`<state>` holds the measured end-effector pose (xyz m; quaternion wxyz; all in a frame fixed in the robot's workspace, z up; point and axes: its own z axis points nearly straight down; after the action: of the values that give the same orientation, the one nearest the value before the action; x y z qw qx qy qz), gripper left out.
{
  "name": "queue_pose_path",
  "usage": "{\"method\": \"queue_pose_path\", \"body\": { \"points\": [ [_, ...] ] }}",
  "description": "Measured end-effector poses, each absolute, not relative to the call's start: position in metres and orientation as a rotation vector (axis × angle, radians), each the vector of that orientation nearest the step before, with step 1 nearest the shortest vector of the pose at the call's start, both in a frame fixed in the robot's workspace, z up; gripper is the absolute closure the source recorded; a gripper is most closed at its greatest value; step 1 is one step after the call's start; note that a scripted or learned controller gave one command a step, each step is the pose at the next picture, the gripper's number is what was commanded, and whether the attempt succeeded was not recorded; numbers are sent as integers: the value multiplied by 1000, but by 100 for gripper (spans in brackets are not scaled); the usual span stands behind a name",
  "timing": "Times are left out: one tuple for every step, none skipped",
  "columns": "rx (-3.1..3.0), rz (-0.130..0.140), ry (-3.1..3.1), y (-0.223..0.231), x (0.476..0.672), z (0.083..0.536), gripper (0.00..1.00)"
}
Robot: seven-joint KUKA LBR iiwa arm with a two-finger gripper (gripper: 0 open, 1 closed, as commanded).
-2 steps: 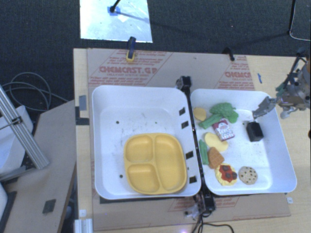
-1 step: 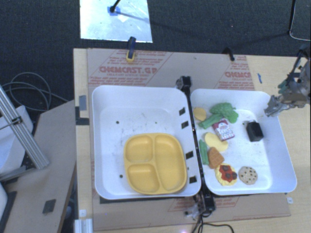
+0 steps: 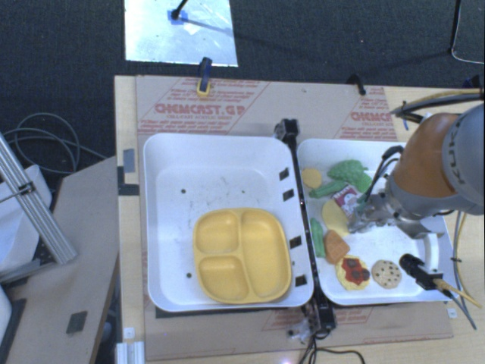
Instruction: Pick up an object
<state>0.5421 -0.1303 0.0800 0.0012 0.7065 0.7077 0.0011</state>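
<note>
Toy food pieces lie in my right white bin: a pizza slice, a chip cookie, then a red-and-white packet just beside my gripper; whether my fingers are parted I cannot tell. Left, a yellow divided plastic tray sits in the other bin. Beyond: tan bench, dark carpet.

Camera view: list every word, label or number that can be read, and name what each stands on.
"CHEMCAST GP": red print on the brown sheet under the bins, behind the left bin.
Same red print again on that sheet behind the right bin, slanted; its letters are partly legible at best.
Red and white packet in the right bin: print too small to read.
</note>
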Motion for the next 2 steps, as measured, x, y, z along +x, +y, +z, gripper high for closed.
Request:
{"method": "queue_pose_path", "body": {
  "points": [
    [2214,5,2226,-97,494,162,100],
    [2209,7,2232,-34,488,186,100]
  ]
}}
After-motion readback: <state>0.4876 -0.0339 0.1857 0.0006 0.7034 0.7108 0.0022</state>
